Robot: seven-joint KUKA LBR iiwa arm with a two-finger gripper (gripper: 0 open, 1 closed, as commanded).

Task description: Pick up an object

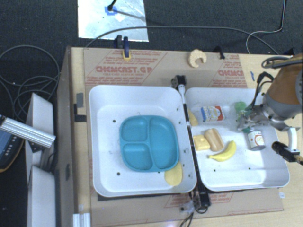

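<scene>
Objects for picking lie mostly in the right bin (279, 174), though our account runs from the left of the frame; at the far left edge we see a grey metal bar (26, 130) lying aslant over pale panels, with black cables looped on the dark floor above it; at upper left a shiny sheet (112, 13) sits on the floor with a small blue piece on it. On the board's upper edge stands a blue and yellow clamp (125, 47); below it the left bin (102, 108) holds a blue divided plate (148, 143) lying flat, and a yellow disc (173, 175) touches the plate's lower right corner. Past the black divider between the bins, a tan croissant-shaped toy (197, 57) rests on the board above the right bin. Inside that bin, left to right, we find a small white carton (211, 113) with red and blue print; below it a yellow block (200, 142) touching a tan bun-like piece (214, 139); a banana (224, 152) just beside them, lower right; a green item (239, 106) near the bin's upper wall; and a small can (256, 139) with a red mark, standing tilted. The gripper (246, 122) hangs low in the bin, between the green item and the can, just above the can; we cannot tell its state; the arm (286, 91) enters from the right edge.
</scene>
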